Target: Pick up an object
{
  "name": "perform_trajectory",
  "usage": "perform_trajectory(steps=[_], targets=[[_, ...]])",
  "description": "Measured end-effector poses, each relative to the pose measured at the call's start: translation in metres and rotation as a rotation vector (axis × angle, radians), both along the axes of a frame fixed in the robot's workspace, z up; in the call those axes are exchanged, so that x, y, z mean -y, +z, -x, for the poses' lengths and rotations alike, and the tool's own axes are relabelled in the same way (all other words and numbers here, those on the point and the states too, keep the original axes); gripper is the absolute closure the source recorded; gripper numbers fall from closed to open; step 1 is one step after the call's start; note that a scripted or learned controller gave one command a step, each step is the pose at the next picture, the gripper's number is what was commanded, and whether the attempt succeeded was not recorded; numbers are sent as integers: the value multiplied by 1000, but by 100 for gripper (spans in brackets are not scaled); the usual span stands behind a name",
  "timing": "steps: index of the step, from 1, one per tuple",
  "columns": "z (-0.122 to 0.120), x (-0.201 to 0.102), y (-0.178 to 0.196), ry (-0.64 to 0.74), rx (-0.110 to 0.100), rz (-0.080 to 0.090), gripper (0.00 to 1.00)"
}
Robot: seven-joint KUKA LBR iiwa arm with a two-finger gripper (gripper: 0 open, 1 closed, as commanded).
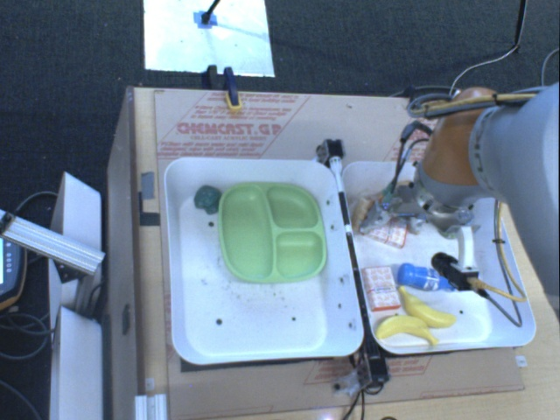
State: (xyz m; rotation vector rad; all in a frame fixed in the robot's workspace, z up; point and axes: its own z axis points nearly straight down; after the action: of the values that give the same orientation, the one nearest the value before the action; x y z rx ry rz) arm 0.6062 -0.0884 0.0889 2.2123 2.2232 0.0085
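Where the grey arm (516, 138) enters from the right of the frame, its orange band sits at the upper right and the wrist bends down over the right bin (507, 322). The gripper (391, 206) hangs low in that bin's upper left part, above a red-and-white packet (385, 231); cables and the wrist hide its tip, so whether it is apart or together cannot be told. Lower in the same bin lie a second red-and-white packet (380, 287), a blue bottle (423, 276) just right of it, and a yellow banana (416, 317) near the bottom edge. Filling the centre of the frame, the left bin (254, 331) holds a green divided tray (271, 232), with a small dark green object (207, 199) touching the tray's upper left corner.
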Motion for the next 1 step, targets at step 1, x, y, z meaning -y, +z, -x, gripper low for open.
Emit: perform_trajectory(steps=[1], targets=[[-36,11,1,1,3,0,0]])
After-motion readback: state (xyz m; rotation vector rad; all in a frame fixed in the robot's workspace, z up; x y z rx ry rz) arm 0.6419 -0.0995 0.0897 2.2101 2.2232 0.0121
